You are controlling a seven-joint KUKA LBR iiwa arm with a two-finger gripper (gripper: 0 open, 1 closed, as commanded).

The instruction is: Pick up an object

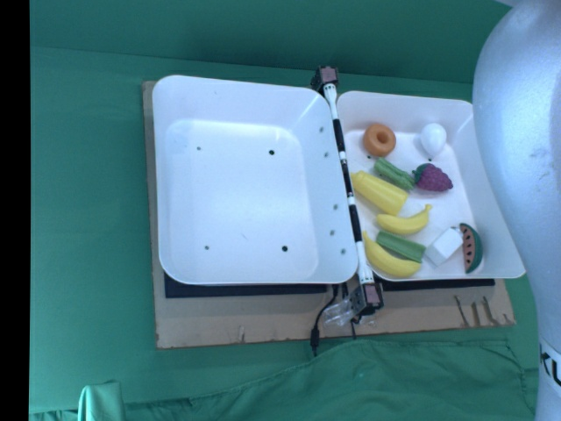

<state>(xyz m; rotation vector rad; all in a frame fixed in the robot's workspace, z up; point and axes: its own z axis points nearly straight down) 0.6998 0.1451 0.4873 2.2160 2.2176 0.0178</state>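
Two bins (237, 95); two bananas (403, 224); perhaps nine toys.

Yellow bananas (402, 224); purple grapes (433, 178); white bins (237, 95)

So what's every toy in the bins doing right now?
Donut: flat, far end of right bin.
White egg: beside donut, apart.
Grapes: lying, stem touching a green vegetable.
Corn: lying aslant.
Small banana: lying, curved.
Cucumber: resting on big banana.
White block: touching watermelon slice.
Left bin: flat on bench.
Arm: over the right bin's edge.
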